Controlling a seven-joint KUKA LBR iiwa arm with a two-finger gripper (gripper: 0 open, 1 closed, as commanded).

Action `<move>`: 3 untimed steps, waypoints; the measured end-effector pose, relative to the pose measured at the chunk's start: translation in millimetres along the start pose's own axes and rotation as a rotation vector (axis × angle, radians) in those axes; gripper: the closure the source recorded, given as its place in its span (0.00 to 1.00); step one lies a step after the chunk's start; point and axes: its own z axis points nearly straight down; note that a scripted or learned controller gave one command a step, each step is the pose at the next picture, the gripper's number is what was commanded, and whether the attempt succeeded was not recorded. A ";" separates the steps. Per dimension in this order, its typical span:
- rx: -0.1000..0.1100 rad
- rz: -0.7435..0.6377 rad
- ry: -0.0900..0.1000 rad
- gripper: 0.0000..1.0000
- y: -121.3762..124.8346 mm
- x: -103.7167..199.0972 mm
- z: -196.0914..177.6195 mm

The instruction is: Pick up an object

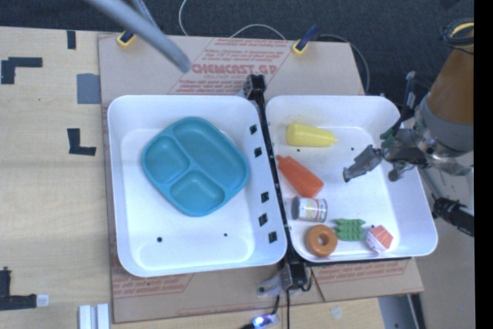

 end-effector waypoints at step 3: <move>-0.006 -0.003 -0.001 0.00 7.7 12.7 89.9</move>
